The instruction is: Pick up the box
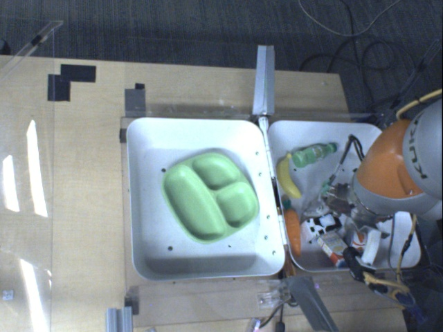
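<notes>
A green three-compartment plate [210, 196] lay in the left white bin [145, 254] on the table [62, 206]. In the right bin [304, 133], a green bottle [313, 153] lay at the far side, a banana [287, 178] beside the divider, and an orange object [293, 230] nearer. The arm [398, 164] reached down into that bin from the right, over a cluttered box [331, 239], with the gripper [337, 206] low among the items.

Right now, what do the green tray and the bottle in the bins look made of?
Green tray: apparently molded plastic, matte, with soft rounded compartments and dull highlights. Bottle: likely clear green-tinted plastic, see-through and slightly glossy, though too small to be sure.
</notes>
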Controlling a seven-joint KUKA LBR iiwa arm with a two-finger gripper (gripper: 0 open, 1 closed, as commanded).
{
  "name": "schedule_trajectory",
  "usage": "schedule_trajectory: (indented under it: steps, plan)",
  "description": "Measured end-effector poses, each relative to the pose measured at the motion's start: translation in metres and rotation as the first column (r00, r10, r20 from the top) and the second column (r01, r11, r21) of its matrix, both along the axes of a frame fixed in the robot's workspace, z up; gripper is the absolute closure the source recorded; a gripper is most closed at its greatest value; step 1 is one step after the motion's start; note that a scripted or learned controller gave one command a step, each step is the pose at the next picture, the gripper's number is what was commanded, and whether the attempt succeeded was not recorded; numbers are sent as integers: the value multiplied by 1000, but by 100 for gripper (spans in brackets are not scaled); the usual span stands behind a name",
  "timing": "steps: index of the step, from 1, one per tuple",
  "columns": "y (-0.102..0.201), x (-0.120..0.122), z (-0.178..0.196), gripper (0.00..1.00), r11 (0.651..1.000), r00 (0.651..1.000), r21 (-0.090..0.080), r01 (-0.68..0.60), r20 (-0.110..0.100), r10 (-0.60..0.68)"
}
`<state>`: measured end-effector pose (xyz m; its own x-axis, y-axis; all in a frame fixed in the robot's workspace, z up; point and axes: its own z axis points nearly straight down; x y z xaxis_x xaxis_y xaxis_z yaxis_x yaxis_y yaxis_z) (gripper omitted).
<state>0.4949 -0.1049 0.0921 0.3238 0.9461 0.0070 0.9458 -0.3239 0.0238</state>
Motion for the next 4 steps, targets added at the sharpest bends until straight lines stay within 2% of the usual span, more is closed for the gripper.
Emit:
schedule_trajectory:
  steps: [1,2,3,4]
  plan:
    - [19,92,-4,0,999,999,0,-37,-13,37]
    - [-35,55,31,0,998,997,0,71,-21,-71]
    - [-11,53,5,0,999,999,2,47,-20,-47]
    - [-18,10,126,0,987,987,0,158,-20,-158]
